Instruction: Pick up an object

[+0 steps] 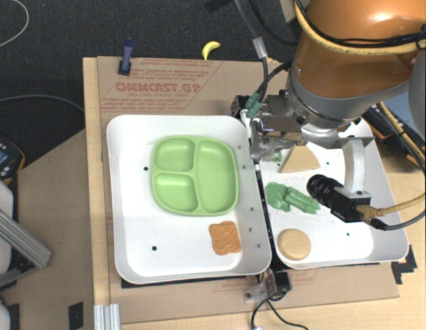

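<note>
Where bins meet, one green tray (195, 174), one waffle (225, 238)

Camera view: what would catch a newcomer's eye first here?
The arm's big orange band looms at upper right, over the right bin. Next comes the green divided plate, central in the left bin, with an orange waffle-like piece just below it.

A pale green divided plate (195, 174) and an orange waffle-patterned piece (225, 238) lie in the white left bin (130, 205).
</note>
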